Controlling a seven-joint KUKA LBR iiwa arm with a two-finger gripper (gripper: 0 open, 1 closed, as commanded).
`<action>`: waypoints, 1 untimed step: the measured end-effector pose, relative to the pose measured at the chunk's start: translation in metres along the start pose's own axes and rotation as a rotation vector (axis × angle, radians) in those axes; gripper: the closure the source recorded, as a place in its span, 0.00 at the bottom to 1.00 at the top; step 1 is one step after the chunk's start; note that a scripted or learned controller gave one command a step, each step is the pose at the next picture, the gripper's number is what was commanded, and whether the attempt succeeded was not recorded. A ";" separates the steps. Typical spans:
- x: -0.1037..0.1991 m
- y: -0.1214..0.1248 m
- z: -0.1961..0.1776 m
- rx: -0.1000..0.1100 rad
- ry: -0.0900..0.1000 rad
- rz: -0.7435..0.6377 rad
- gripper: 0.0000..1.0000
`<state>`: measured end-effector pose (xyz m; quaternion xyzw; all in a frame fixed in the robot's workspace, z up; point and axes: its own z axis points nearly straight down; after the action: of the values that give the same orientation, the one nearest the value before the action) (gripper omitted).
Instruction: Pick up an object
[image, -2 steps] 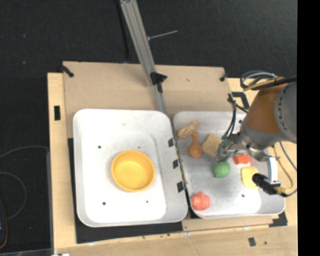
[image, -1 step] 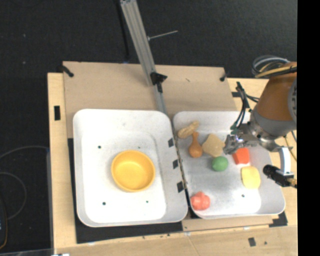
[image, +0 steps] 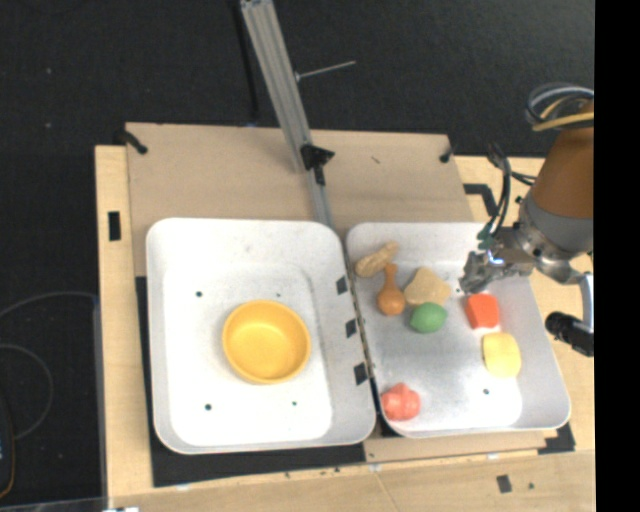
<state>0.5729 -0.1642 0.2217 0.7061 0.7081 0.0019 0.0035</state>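
The right bin (image: 450, 410) holds several small objects: a tan peanut-shaped piece (image: 376, 260), an orange-brown pear-like piece (image: 390, 297), a beige chunk (image: 427, 286), a green ball (image: 428, 318), an orange-red block (image: 482, 311), a yellow block (image: 501, 354) and a pink-red lump (image: 401, 401). My gripper (image: 480, 268) hangs over the right bin's upper right part, just above the orange-red block and right of the beige chunk. Nothing is visible between its tips.
The left bin (image: 190, 260) holds a yellow bowl (image: 265, 341). A slanted metal pole (image: 285, 95) rises from behind the bins' shared edge. The arm's orange band (image: 568, 175) sits at the right edge, with cables above it.
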 end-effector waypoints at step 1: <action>0.049 0.000 0.005 0.006 0.003 -0.004 1.00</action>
<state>0.5730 -0.1152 0.2167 0.7048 0.7094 0.0007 0.0004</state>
